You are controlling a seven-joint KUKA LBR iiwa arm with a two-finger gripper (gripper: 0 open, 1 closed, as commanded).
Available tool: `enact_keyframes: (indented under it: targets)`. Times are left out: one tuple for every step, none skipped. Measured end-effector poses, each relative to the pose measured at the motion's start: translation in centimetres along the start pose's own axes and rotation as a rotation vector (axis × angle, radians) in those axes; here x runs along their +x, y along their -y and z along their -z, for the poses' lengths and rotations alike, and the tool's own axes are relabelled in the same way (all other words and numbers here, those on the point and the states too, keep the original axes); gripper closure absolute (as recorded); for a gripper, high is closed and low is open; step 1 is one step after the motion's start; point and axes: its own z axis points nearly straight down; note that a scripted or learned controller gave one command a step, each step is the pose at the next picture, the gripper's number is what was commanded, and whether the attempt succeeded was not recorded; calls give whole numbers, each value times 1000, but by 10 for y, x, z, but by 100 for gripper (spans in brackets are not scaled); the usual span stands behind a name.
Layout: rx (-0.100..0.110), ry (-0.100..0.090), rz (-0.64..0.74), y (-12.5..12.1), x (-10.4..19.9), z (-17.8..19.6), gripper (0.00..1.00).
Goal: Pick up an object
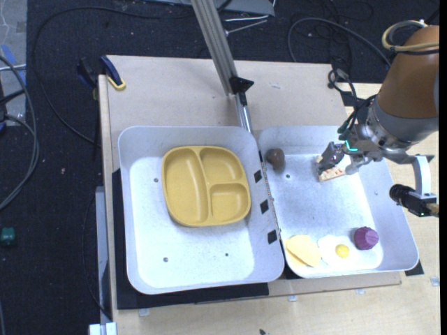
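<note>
The gripper (340,160) is down in the right bin (391,208), near its far edge, with a small tan and white piece (329,170), perhaps toy food, right at its tips. The fingers (334,153) seem to straddle the piece's top, part closed around it, but it is too small and blurred to be sure it sits squarely between them. The piece looks level with the bin floor or barely above it, so I judge the grasp to be just made or just being made, and the lift is not done.

The rest lie apart from the fingers: a brown ball (276,158) off to their left by the bin wall, and a yellow slice (302,250), a fried egg (335,249) and a purple piece (365,238) well off toward the near edge. The left bin (140,257) holds a yellow divided tray (207,185).

What is left: a firm close, then raising the piece clear of the bin.
</note>
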Motion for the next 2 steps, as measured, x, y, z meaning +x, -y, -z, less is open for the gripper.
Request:
enact_keyframes:
  targets:
    - [-3,0,0,-1,0,1,0]
    - [1,0,-3,0,-5,-43,0]
